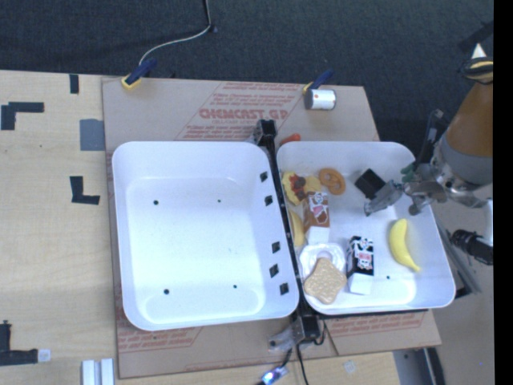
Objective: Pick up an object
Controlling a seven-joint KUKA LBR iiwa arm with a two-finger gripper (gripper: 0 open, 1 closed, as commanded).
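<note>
The two-finger gripper (398,198) hangs over the right part of the right shallow white bin (401,297), its two grey fingers (380,201) spread apart with nothing between them; one finger points left toward the middle of the bin, the other sits closer to the wrist. Behind it the grey arm with its orange band (473,127) rises to the right, beyond the bin's right wall. Just to the left of the fingers, on the far side, a small black block (369,182) lies on the bin floor, apart from them. Near the gripper, on the near side, a yellow banana (403,245) lies lengthwise close to the right wall. Further left stands a small black-and-white carton (361,257), and beside it a round tan cracker-like piece (325,280) rests against a white cup-like shape (319,255) at the near edge. Toward the far left of this bin sit a brown pretzel-shaped toy (331,180), a red and white packet (318,211), and a mix of red and yellow pieces (293,188) against the dividing wall. The left shallow white bin (128,215) lies side by side with the first, both on a brown cardboard sheet (232,111) with red lettering. On the far edge of the sheet lies a small silver cylinder (322,99).
</note>
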